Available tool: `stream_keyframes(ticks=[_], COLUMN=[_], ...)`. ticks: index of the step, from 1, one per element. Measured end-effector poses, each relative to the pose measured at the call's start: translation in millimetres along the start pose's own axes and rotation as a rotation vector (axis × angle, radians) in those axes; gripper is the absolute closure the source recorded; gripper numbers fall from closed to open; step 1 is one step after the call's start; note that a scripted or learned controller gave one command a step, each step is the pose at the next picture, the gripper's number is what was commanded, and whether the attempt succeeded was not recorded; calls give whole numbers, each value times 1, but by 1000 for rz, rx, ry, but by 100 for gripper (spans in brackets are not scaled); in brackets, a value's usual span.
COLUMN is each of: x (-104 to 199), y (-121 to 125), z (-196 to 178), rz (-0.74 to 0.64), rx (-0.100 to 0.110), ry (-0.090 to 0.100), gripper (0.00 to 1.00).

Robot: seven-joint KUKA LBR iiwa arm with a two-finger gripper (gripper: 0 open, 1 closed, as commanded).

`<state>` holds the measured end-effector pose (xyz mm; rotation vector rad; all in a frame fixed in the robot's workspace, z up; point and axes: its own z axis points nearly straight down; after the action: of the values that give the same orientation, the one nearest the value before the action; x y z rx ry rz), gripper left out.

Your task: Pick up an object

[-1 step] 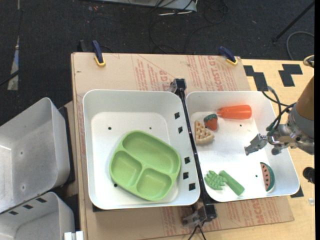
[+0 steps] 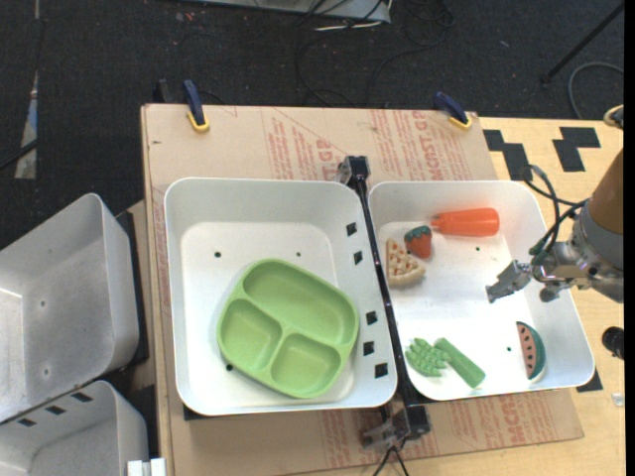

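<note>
The right bin holds several toy foods. An orange carrot lies at its far side, with a red strawberry and a tan waffle piece to the left of it. A green leafy vegetable lies near the front edge and a watermelon slice sits in the front right corner. My gripper hangs over the right-hand middle of this bin, above bare floor between the carrot and the watermelon slice. Nothing shows in its grasp.
The left bin holds a green divided plate. A black divider runs between the two bins. Two more white tubs stand off the bench to the left. Blue-and-yellow clamps grip the board's far edge.
</note>
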<state>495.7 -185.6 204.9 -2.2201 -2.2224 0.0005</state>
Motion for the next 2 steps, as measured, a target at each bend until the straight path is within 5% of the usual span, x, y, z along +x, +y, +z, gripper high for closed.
stream_keyframes(ticks=[2], x=[6], y=[8], z=[108], rz=[3], rx=[4], ry=[2], gripper=[0])
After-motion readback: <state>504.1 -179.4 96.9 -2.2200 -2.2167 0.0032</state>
